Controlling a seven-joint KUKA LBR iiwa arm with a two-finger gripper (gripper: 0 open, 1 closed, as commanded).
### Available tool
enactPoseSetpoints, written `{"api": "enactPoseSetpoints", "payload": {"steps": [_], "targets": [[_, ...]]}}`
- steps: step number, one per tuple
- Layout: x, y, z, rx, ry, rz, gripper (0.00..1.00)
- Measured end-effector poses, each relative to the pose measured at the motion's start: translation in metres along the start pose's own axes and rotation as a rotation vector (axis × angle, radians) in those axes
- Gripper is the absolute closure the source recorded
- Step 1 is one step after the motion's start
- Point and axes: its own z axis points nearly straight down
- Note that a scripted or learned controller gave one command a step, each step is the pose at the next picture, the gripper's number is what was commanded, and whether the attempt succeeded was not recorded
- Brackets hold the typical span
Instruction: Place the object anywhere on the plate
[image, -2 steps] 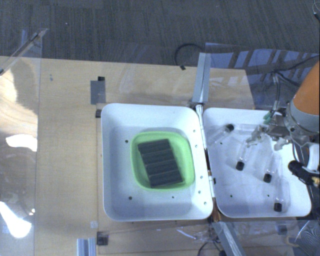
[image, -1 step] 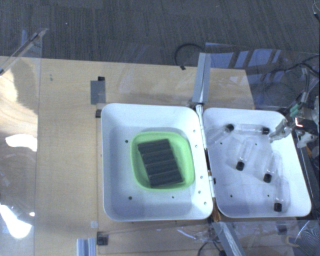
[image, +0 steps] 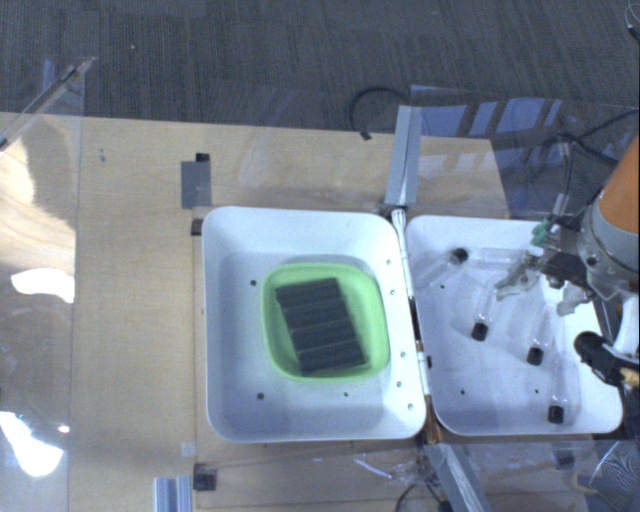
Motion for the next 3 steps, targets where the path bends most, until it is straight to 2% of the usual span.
{"api": "enactPoseSetpoints", "payload": {"steps": [1, 2, 3], "targets": [[-0.059, 0.011, -0.095, -0.005, -0.002, 0.104, 0.00], [-0.080, 0.018, -0.156, -0.006, -0.003, 0.211, 0.00], [-0.085, 0.018, -0.059, 0.003, -0.002, 0.268, 0.00]]}}
